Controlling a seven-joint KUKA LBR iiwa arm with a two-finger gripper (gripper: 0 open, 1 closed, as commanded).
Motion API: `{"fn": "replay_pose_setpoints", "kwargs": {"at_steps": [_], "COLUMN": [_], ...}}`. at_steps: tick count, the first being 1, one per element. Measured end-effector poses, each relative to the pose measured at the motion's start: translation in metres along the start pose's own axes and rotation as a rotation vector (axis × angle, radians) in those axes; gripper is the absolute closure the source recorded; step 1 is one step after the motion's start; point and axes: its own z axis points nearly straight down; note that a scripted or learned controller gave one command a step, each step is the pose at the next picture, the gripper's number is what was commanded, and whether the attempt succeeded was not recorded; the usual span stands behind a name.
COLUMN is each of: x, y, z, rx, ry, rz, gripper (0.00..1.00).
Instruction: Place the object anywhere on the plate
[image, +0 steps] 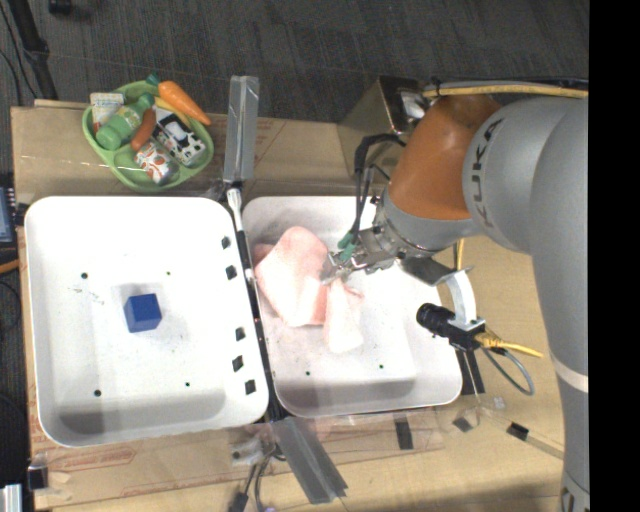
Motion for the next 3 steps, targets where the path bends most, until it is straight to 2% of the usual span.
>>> {"fn": "replay_pose_setpoints", "kwargs": {"at_steps": [1, 2, 3], "x": [0.001, 0.052, 0.104], "y": [0.001, 0.013, 0.027], "z": [-0.014, -0.004, -0.015], "rx": [-0.002, 0.000, -0.002], "ry": [-0.002, -0.001, -0.004], "rz": [-0.008, -0.415, -0.819], "gripper": [1.00, 1.00, 1.00]}}
